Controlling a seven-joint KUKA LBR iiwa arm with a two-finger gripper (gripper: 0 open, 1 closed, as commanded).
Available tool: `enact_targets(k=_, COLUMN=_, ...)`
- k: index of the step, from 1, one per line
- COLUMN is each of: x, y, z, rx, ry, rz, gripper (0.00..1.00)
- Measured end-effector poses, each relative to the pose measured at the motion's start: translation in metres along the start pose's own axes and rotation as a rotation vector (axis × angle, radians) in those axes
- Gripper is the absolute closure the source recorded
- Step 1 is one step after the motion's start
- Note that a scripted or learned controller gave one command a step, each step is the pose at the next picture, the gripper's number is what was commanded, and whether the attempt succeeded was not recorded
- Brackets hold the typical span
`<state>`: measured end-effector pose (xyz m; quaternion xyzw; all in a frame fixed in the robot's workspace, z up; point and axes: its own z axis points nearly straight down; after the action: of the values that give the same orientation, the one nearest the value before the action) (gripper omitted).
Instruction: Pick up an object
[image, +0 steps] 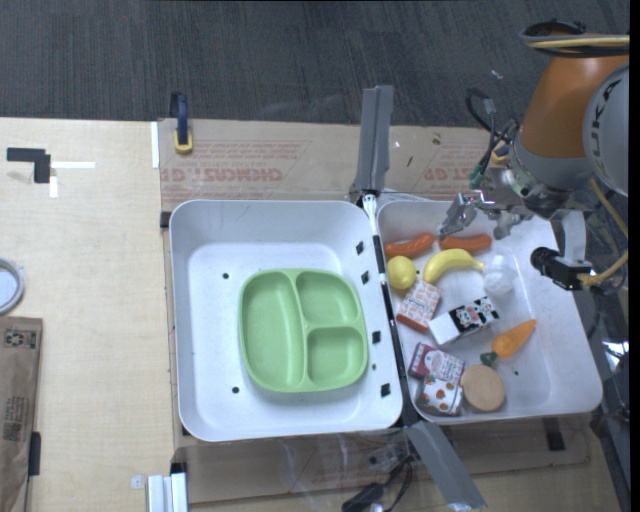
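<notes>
My gripper (480, 220) hangs open over the back of the right bin (560, 400), with nothing between its fingers. Just below it lie two orange-red sausages (465, 241) (410, 245). In front of them sit a banana (452, 264) and a yellow lemon (401, 272), with a white lump (498, 275) to the right. Further forward are a pink carton (421, 303), a black-and-white milk carton (472, 317), a carrot (512, 340), a juice box (437, 363), a round tan biscuit (484, 388) and a strawberry packet (440, 398).
The left bin (200, 300) holds a green divided plate (303, 329). A grey divider post (375, 140) rises between the bins at the back. The arm's orange band (560, 100) and cables hang over the right bin's far right corner.
</notes>
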<state>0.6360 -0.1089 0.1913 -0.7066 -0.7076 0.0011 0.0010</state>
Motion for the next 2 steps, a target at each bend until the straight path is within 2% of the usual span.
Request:
enact_targets(k=1, x=-0.013, y=0.009, z=0.099, rx=-0.002, ry=-0.001, rz=0.063, gripper=0.00)
enact_targets(k=2, x=-0.036, y=-0.048, z=0.099, rx=-0.002, ry=0.000, rz=0.090, gripper=0.00)
